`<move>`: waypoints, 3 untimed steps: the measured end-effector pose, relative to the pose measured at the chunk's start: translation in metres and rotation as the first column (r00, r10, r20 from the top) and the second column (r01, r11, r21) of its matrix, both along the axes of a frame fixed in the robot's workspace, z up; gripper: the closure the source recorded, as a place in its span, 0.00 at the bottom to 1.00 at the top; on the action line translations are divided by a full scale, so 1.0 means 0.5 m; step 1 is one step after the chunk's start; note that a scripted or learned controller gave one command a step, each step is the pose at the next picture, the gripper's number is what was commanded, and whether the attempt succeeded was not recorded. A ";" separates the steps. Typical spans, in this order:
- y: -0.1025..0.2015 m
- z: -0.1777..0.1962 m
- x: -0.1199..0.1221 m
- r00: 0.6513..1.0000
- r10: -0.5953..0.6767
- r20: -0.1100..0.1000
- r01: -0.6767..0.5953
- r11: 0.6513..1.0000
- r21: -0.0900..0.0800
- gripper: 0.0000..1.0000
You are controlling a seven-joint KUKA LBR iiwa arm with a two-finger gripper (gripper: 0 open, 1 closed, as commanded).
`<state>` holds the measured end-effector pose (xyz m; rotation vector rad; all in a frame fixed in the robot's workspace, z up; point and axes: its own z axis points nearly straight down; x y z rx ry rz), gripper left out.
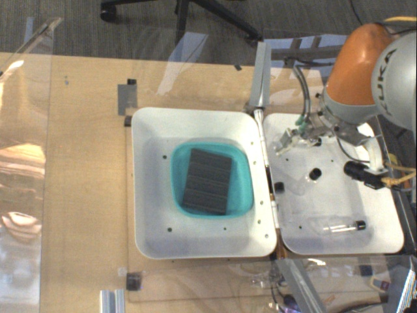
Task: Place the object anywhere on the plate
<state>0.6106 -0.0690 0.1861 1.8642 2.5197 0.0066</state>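
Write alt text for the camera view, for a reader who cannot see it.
A dark ridged block lies on a teal plate in the left white bin. The arm's end effector hangs over the right bin, near its upper left corner, and a small clear tube lies near that bin's lower edge.

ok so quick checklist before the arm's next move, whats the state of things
1. Teal plate sits flat in the left bin: ok.
2. Dark grey block lies on the plate, inside its rim: ok.
3. Gripper is over the right bin, away from the block: ok.
4. Whether the gripper is open or shut: cannot tell.
5. Clear tube lies near the right bin's front edge, away from the gripper: ok.
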 end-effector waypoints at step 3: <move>-0.272 0.501 -0.069 0.926 -0.378 0.001 0.378 0.926 0.000 0.00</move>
